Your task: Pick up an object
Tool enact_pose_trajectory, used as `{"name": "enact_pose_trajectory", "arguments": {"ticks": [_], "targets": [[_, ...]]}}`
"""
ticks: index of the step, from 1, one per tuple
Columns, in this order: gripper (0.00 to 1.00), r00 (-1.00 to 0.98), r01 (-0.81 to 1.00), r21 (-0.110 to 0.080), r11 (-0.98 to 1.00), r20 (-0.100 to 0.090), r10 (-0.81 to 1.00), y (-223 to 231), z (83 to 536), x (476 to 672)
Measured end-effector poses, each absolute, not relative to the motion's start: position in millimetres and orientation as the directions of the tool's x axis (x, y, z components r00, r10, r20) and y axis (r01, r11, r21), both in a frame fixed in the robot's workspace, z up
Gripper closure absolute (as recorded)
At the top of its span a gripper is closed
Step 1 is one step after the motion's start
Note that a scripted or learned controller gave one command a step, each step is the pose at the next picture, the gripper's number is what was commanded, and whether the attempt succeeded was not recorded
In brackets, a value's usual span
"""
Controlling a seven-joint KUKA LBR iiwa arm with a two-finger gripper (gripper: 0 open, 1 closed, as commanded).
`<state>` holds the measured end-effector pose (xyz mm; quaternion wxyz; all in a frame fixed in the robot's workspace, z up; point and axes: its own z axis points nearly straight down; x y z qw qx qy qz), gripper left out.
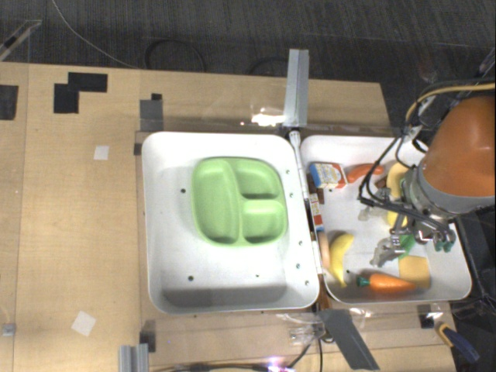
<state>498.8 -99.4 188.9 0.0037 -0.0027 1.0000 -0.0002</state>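
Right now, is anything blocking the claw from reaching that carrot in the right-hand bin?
Nothing visible does. The gripper hangs in the right bin just above the carrot, with bare white floor between them. A banana lies to the side, out of the way.

- the arm (465, 149) comes in from the right edge, and from above its orange band shows as a big rounded dome.
- under the orange sits the grey wrist section, wrapped in loose black cables that loop out to its left.
- the gripper (393, 248) hangs off the lower left of the wrist, pointing down and a bit leftward, low over the right-hand side of the bench.
- its metal parts look silvery, with a small green fitting just to the right.
- the tips are too small and cluttered to read.
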Motion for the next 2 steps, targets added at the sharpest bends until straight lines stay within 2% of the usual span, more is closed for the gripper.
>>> {"name": "enact_pose_trajectory", "arguments": {"ticks": [1, 2], "targets": [[0.0, -1.0, 0.008, -0.003, 1.0, -0.013, 0.008, -170, 94, 552.5], [0.0, -0.98, 0.198, 0.0, 0.98, -0.019, 0.198, -181, 91, 511.1]]}}
